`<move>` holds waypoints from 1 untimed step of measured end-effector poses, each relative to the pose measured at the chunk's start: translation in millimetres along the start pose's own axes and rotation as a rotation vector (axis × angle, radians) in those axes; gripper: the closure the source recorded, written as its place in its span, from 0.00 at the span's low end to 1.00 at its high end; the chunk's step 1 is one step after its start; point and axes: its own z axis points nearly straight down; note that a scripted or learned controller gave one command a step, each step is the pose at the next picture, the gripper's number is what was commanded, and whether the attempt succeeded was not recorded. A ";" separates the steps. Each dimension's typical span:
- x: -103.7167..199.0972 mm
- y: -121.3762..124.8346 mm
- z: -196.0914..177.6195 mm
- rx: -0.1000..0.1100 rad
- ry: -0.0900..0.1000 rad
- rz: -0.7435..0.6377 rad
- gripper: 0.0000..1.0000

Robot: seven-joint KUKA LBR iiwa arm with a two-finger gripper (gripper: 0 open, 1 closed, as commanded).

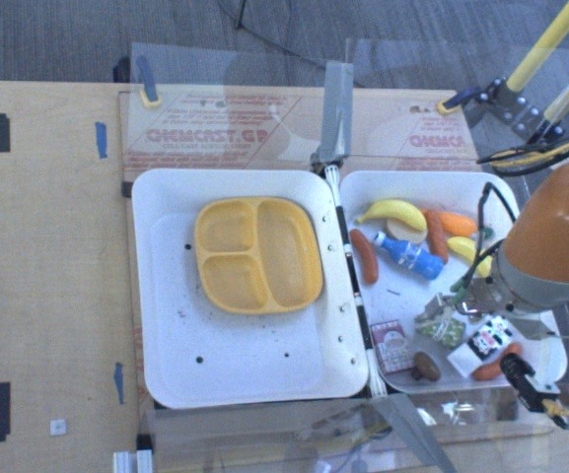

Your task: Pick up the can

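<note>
In the right bin [550,358], a small red-and-pink labelled object that I take for the can [391,347] lies on its side near the front left corner. My gripper [449,312] hangs low over the middle of that bin, right of and a little behind the can, just above a greenish item [449,333]. The grey wrist with its orange band [558,227] covers the bin's right side. Nothing can be seen held in the gripper.
The right bin also holds a banana [394,211], a red sausage [365,255], a blue bottle [409,255], a carrot [456,223], a brown lump [426,366] and a white card [488,341]. A yellow divided plate [258,254] sits in the left bin [166,343].
</note>
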 end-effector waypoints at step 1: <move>10.2 9.7 25.9 -0.008 0.001 0.298 0.00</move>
